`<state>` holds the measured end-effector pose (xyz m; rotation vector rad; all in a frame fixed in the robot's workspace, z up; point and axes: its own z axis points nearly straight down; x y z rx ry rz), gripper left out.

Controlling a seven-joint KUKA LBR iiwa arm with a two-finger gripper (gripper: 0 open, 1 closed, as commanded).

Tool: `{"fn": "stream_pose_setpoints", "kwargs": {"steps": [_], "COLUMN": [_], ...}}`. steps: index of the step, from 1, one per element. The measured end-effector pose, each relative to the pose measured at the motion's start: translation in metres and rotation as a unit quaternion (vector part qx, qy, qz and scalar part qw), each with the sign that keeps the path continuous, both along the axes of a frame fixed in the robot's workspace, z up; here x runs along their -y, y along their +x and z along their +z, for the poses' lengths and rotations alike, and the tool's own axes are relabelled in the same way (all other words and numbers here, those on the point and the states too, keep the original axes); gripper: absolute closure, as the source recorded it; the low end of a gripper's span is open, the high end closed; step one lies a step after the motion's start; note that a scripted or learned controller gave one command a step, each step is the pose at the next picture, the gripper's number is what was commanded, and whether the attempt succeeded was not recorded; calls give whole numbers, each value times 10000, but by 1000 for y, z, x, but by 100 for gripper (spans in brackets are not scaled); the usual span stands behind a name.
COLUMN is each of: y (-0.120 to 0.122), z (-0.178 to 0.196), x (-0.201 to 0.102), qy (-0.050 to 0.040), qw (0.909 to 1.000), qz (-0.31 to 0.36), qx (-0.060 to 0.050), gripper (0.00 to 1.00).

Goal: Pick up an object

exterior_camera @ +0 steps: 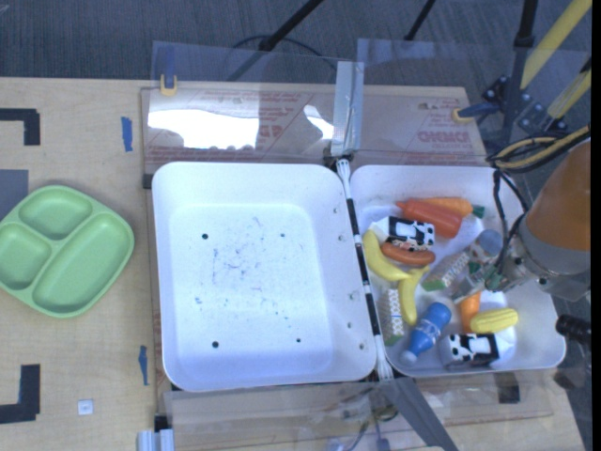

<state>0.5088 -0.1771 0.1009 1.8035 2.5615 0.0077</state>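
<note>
The right white bin (545, 346) holds a pile of toys. An orange carrot (437, 210) lies at the back, with a black-and-white toy (411, 230) and a red-orange piece (406, 248) just in front of it. A yellow banana (387, 261) curves along the bin's left side. Toward the front are a blue bottle (427, 328), a small yellow piece (494, 319) and another black-and-white toy (470, 347). My gripper (492, 272) reaches in from the right and hangs low over the middle of the pile, beside a grey round piece (486, 243) and an orange bit (470, 304).
The left white bin (178, 205) sits beside the right one, a thin divider between them. A green divided plate (61, 249) rests on the wooden bench at far left. Clear plastic panels (244, 111) stand behind both bins. Cables and tripod legs lie at the back right.
</note>
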Motion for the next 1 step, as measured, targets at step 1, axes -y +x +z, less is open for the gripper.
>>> {"fn": "stream_pose_setpoints", "kwargs": {"steps": [1], "y": [98], "z": [118], "x": [-49], "qy": [-5], "qw": [9963], "qz": [862], "qx": [-33], "gripper": [100]}}
